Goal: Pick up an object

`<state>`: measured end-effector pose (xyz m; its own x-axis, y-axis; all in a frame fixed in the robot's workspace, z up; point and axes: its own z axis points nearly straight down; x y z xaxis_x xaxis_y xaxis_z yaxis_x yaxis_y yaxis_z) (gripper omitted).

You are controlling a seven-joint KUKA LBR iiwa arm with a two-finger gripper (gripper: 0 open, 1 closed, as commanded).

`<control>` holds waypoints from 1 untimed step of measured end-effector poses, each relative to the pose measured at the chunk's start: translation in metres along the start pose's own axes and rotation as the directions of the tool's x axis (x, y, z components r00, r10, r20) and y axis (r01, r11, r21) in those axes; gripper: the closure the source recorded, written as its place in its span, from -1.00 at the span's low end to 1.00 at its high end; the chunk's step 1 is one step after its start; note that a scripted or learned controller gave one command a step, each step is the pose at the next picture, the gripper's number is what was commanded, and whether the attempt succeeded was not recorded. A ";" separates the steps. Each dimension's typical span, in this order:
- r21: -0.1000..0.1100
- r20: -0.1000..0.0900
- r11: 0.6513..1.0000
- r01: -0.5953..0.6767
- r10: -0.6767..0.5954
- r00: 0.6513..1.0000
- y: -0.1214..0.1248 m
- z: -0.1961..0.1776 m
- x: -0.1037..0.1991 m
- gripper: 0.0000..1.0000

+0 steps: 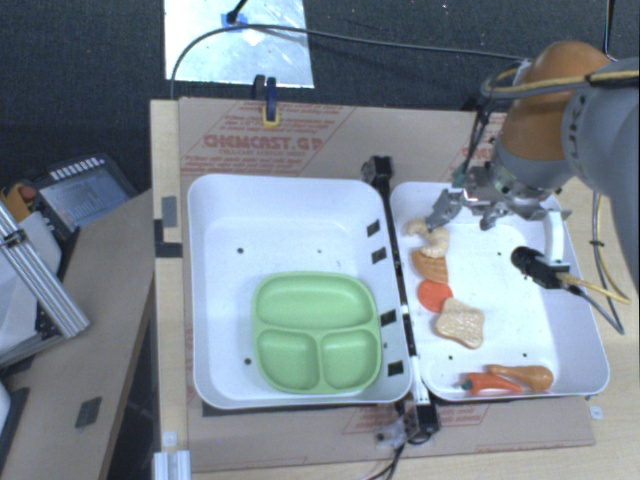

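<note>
Nothing lifted yet: the tool (462,211) hangs spread and empty above the right white bin (585,343), near the pale tan food pieces (432,239); the grasp remains.

left bin (215,228): tray (316,330) | right bin (580,338): toast (460,323), carrot (505,378) in front

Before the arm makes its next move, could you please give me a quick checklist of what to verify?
1. Gripper over the right bin: ok.
2. Fingers open or shut: cannot tell.
3. Something held between the fingers: cannot tell.
4. Targets nearby: ok; a tan piece, a red slice and a toast-like piece lie below the gripper.
5. Green divided plate sits apart in the left bin: ok.
</note>
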<state>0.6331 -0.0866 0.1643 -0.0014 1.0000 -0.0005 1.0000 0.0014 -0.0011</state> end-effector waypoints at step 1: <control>0.001 0.000 1.000 0.000 0.000 1.000 0.000 0.062 0.001 -1.00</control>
<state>0.6332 -0.0858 0.1019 -0.0015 1.0000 0.0000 1.0000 0.0015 -0.0017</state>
